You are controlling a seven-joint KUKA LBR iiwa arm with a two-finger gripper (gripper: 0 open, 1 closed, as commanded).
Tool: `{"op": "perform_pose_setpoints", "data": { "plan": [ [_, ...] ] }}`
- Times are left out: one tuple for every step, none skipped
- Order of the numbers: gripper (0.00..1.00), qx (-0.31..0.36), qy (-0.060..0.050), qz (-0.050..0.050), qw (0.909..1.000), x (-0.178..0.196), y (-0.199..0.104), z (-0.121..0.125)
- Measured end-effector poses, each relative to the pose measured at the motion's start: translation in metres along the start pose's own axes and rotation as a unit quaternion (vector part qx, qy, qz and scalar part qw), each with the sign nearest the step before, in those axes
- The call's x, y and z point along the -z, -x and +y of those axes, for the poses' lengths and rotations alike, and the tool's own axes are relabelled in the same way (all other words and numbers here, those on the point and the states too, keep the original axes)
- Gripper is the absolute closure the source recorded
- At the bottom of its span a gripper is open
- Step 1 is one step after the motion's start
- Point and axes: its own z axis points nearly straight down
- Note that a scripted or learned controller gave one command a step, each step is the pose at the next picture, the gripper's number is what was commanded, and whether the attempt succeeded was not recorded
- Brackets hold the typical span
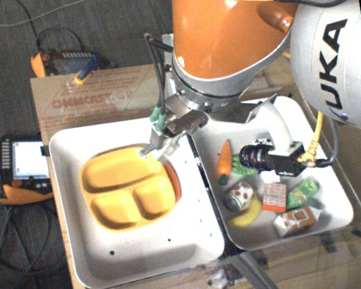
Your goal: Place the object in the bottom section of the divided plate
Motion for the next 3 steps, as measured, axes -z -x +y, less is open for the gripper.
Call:
{"op": "perform_pose_setpoints", "data": {
  "plan": [
    [1.0, 0.06, -0.001, 0.0, 0.9982, -0.009, -0.041, 0.018],
    [1.0, 0.11, -0.001, 0.0, 0.9939, 0.015, -0.048, 0.021],
    [1.0, 0.129, -0.001, 0.0, 0.9917, 0.014, -0.02, 0.04]
  ]
}}
